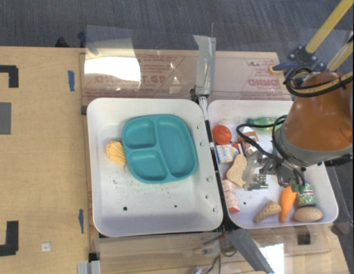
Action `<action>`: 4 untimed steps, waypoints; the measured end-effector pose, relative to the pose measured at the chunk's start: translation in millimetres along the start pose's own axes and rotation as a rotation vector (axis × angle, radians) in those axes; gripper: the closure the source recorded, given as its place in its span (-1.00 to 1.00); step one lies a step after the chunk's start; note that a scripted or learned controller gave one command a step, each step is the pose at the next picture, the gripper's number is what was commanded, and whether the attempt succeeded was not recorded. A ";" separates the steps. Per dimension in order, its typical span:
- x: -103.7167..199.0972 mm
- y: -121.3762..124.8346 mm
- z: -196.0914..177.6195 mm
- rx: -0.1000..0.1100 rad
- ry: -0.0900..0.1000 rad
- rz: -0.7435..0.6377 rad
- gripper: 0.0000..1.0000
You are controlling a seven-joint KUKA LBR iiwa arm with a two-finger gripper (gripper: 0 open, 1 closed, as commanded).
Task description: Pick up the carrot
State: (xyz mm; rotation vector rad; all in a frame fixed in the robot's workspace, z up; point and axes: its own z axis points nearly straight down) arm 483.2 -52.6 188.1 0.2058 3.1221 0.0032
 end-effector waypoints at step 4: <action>-38.7 -167.0 -86.0 -0.006 0.010 -1.384 1.00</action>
